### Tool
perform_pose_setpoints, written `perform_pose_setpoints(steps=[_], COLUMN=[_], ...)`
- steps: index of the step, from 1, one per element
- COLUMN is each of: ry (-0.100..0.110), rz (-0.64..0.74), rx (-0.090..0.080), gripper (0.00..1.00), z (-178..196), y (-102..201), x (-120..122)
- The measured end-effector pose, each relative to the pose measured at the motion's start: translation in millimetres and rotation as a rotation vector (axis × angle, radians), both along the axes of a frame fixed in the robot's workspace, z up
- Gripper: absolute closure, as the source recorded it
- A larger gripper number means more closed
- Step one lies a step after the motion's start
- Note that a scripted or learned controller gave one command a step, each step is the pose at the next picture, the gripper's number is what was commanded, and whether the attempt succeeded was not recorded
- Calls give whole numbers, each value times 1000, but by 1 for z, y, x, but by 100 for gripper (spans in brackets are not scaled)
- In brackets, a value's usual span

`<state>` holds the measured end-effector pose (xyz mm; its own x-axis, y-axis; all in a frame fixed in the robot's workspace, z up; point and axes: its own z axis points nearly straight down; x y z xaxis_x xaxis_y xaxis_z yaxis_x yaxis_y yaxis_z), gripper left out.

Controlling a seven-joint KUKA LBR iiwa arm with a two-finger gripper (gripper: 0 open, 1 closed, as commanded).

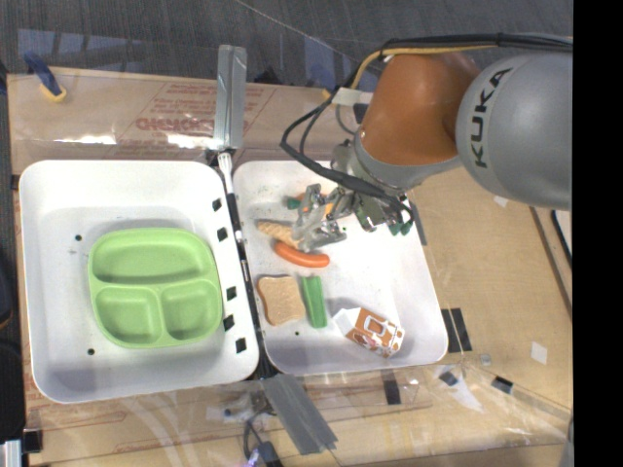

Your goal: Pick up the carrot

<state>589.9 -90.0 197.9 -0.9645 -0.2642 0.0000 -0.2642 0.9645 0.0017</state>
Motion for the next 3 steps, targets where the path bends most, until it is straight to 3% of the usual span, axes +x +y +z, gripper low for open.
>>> perform_pose_setpoints(steps=[1, 2, 3], ry=[-5, -6, -6], rz=[274, 823, 551], rx=[-1, -1, -1], gripper=[100, 100, 100], z=[5, -5, 7], y=[37, 76, 141], x=[44, 68, 67])
